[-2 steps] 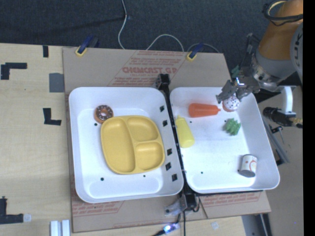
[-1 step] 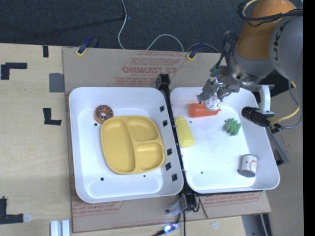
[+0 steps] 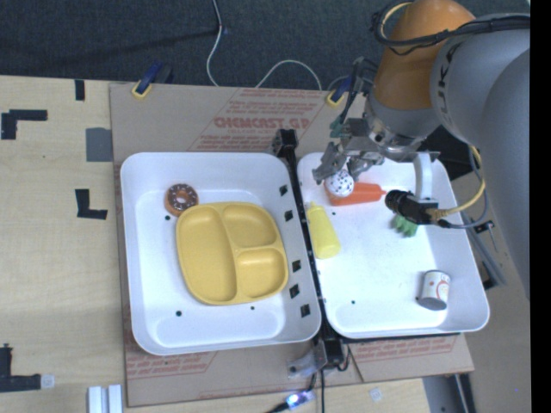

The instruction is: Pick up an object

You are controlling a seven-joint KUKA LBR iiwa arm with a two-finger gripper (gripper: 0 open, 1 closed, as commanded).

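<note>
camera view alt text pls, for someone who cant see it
A grey and orange robot arm reaches in from the right, its gripper low over a white spotted ball and an orange carrot in the right bin. That bin also holds a yellow piece, a green toy and a small can. The left bin holds a yellow divided plate and a donut.

dark carpet (image 3: 103,15) fills the top of the frame, with a white cable (image 3: 215,37) trailing down across it. below it lies a pale wooden bench (image 3: 52,256) marked with black tape pieces (image 3: 21,123) at the left. a cardboard sheet (image 3: 224,123) printed in red covers the bench's middle, held by blue-yellow clamps (image 3: 148,80) at its upper corners.
</note>
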